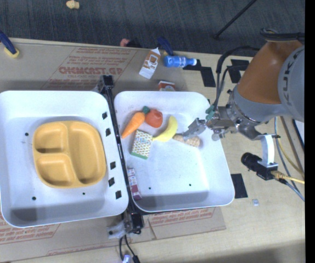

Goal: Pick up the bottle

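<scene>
While my arm [267, 86] reaches in from the right of the frame, my tool [193, 129] sits low over the right-hand bin [201, 174], just right of centre in the picture. Whether it is open or closed I cannot tell — the tip is small and blurred against the white floor — and nothing shows clearly held in it. Just below the tip lies a small tan, waffle-like piece [190, 141], close enough that I cannot say if they touch.

The bottle [176, 62] — blue, lying on its side — is outside both bins, on the surface near the upper middle of the frame, above the right bin's top rim and well apart from my tool.

Left of my tool in the same bin lie a banana [167, 130], a carrot [133, 124], a red-orange piece [154, 118] and a small green-patterned box [141, 144], all clustered together. The left bin [9, 114] holds a yellow divided tray [68, 153].
</scene>
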Controlling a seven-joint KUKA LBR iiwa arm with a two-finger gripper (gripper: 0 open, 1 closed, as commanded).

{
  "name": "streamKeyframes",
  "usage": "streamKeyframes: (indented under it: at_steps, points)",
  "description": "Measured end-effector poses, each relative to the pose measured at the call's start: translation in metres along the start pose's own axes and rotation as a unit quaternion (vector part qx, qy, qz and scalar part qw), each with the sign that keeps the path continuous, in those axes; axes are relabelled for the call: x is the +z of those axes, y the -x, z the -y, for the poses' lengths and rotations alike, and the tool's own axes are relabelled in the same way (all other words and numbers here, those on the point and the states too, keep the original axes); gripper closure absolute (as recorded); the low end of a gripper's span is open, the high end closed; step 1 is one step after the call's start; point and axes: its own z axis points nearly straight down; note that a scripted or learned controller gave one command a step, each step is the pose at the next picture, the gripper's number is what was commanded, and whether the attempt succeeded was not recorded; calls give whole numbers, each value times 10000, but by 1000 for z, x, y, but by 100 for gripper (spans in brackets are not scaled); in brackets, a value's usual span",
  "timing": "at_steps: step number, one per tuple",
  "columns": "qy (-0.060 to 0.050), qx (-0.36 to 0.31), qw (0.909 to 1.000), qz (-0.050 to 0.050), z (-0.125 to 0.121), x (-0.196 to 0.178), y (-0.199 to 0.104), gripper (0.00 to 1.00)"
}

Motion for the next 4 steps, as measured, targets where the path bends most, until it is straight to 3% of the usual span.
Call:
streamKeyframes:
  at_steps: [1, 2, 3, 4]
  points:
    - [-11, -26, 10000, -3, 0, -10, 0, 100]
    - [-6, -89, 10000, -5, 58, 67, 8, 100]
    - [13, 761, 9971, -2, 55, -35, -39, 100]
    - [-2, 162, 9999, -1, 58, 45, 1, 100]
